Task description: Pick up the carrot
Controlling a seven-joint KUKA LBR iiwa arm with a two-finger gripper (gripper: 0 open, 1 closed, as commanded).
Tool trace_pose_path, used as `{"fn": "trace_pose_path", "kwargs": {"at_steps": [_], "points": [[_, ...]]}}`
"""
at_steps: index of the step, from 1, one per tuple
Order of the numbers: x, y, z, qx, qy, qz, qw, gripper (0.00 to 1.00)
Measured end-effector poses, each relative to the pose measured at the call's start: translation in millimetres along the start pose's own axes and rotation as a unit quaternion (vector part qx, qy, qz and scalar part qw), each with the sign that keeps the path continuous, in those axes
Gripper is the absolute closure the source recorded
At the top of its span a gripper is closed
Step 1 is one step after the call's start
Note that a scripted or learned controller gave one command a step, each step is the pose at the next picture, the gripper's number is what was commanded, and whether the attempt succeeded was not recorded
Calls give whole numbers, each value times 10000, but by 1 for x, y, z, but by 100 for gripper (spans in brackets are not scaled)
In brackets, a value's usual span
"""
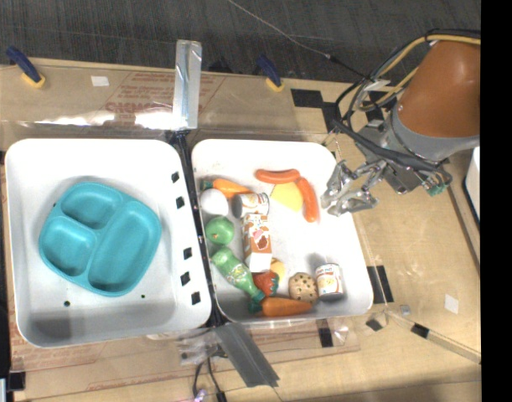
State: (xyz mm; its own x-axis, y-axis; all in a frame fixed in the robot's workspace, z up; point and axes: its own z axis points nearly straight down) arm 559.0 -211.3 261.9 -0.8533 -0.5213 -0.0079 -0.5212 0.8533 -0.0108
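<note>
Below, the carrot (285, 306) lies hemmed by cookie (302, 286) and green bottle (237, 274).

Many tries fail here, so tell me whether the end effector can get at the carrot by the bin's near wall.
Probably yes: the carrot lies uncovered from above, though the near wall and cookie crowd it. The end effector hovers at the far rim.
</note>
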Motion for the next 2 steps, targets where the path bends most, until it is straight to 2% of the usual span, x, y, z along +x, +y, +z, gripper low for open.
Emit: {"fn": "trace_pose_path", "kwargs": {"at_steps": [1, 2], "points": [[28, 20, 84, -80, 37, -1613, 9869, 100], [-50, -27, 170, -46, 3, -2458, 9693, 100]]}}
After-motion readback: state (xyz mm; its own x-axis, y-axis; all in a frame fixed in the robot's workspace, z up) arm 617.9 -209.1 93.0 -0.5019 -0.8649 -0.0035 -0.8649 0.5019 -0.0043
